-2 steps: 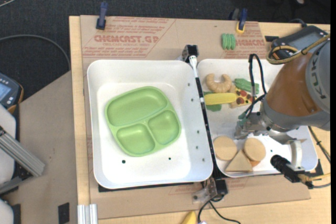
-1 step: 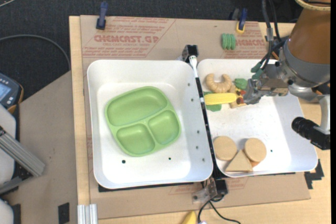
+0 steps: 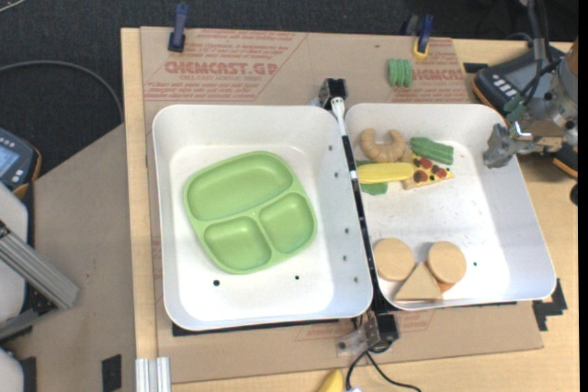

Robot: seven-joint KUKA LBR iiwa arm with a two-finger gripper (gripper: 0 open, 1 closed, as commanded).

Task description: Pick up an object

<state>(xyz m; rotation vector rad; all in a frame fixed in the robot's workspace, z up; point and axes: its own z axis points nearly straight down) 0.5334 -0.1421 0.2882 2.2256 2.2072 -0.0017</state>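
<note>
Gripper [image 3: 497,146] at right bin [image 3: 514,225] 3 o'clock rim, finger state unclear; toy food [image 3: 404,162] crowded at 12 o'clock, grasp may slip between touching pieces

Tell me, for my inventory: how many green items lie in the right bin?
1: a green piece by the croissant. Another green piece lies outside, behind the right bin.
</note>
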